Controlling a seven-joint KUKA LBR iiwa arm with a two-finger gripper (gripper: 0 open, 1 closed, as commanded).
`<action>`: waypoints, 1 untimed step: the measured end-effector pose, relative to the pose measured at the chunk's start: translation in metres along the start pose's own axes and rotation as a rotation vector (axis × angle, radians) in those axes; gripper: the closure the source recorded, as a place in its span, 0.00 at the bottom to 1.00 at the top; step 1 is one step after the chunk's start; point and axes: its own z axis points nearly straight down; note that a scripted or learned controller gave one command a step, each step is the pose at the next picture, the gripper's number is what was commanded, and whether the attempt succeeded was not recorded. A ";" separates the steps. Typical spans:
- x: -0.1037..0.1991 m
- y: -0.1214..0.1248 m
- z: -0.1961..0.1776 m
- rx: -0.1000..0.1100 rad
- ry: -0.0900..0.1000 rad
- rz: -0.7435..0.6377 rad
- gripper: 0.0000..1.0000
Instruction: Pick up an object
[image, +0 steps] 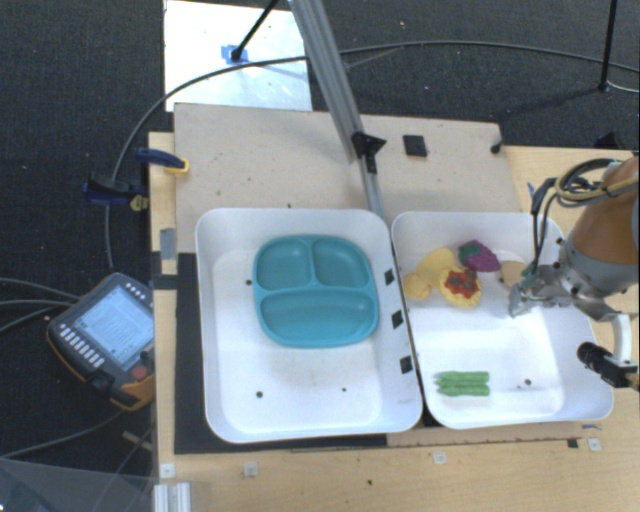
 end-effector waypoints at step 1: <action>-0.001 0.003 -0.064 0.007 -0.001 -0.003 1.00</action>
